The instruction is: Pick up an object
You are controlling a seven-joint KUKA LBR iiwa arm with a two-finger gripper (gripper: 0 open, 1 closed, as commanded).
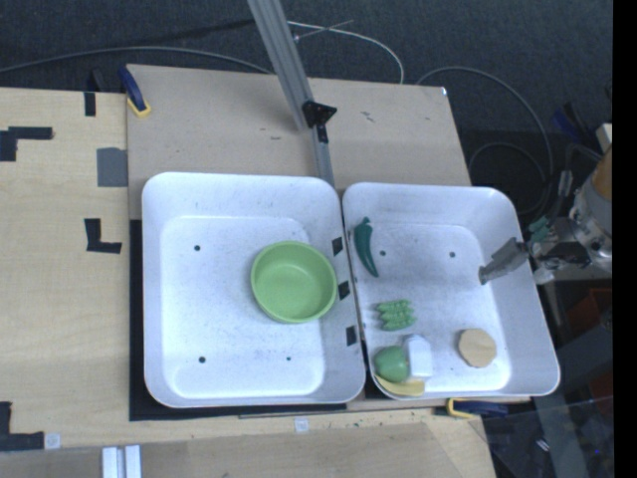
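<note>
My gripper [498,263] hangs over the right rim of the right bin [498,207], and I see no object at its tip. Inside that bin, a dark green pepper [365,247] lies near the left wall. A small light green pod-like piece [395,314] rests below it. A tan round disc [477,348] sits at the front right, below the gripper. In the front left corner a green ball [392,363], a white block [418,355] and a yellow piece [403,386] are huddled together.
A green bowl [294,282] stands upright in the left bin [179,267], near its right wall. A grey pole [284,53] slants over the bench behind the bins. Cables trail on the dark floor at the back right.
</note>
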